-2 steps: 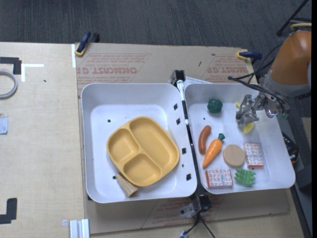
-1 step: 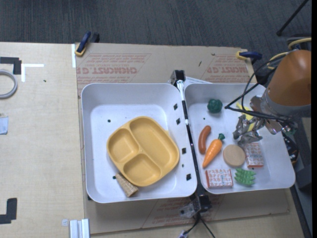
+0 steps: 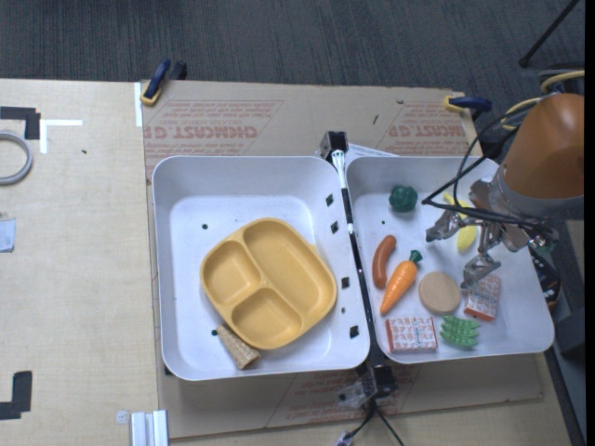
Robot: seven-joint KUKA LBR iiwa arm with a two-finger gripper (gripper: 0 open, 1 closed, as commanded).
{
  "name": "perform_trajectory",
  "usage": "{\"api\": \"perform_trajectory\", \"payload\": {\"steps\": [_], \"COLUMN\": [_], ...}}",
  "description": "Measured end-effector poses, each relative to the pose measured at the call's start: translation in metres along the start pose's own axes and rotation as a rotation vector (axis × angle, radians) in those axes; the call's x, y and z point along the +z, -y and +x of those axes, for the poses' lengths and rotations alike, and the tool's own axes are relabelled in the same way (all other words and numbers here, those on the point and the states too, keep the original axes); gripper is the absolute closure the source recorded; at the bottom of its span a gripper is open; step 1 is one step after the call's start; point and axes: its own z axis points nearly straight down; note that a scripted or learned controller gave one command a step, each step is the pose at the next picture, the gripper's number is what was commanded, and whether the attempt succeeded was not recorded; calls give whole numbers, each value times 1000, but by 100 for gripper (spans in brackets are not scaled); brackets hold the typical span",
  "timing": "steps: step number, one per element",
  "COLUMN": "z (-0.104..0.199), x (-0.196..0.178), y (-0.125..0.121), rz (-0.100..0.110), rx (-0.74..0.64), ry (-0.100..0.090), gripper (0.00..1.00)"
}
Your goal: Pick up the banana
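Observation:
The banana (image 3: 465,239) is a small yellow piece in the right bin (image 3: 521,347), near its right side, and the gripper's metal parts cover some of it. My gripper (image 3: 462,247) hangs straight over it, open, with one finger to the banana's left and the other below and to its right. The banana seems to lie on the bin floor. The grey arm with its orange band (image 3: 553,147) comes in from the right edge.
Around the banana lie a green broccoli (image 3: 403,198), a red sausage (image 3: 382,260), a carrot (image 3: 400,283), a tan disc (image 3: 439,294), a red-and-white packet (image 3: 484,298), a red patterned box (image 3: 410,334) and a green toy (image 3: 460,331). The left bin (image 3: 186,179) holds a yellow divided plate (image 3: 268,282).

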Motion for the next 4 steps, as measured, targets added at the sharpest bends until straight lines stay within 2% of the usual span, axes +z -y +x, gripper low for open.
{"api": "perform_trajectory", "payload": {"steps": [1, 2, 3, 4], "z": [-1, -55, 27, 27], "x": [-11, -52, -9, -9], "y": [1, 29, -26, -26], "rz": [2, 2, 0, 0], "rx": [4, 1, 5, 5], "ry": [5, 3, -1, -1], "gripper": [100, 100, 100, 0]}}
